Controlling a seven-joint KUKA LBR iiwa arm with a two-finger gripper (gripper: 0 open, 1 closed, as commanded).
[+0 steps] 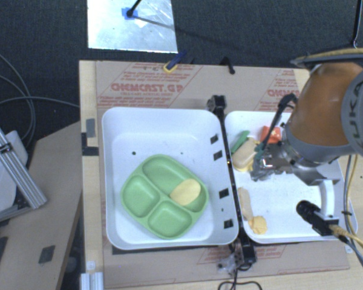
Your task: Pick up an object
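The pincer (261, 167) is lowered in the right bin (290, 225), just beside a pale yellow piece (244, 154); how far it is opened cannot be told, perhaps because of blur. The piece is judged light, smooth and stiff, best taken across its narrow middle.

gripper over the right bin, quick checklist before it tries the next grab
1. Gripper is above the right bin: ok.
2. A target lies close by, the pale yellow item at the bin's left wall: ok.
3. Something between the fingers already: cannot tell, the wrist hides them.
4. Nearby clutter, a green piece and an orange piece crowd the target: not ok.
5. Green divided plate with its yellow piece sits apart in the left bin: ok.
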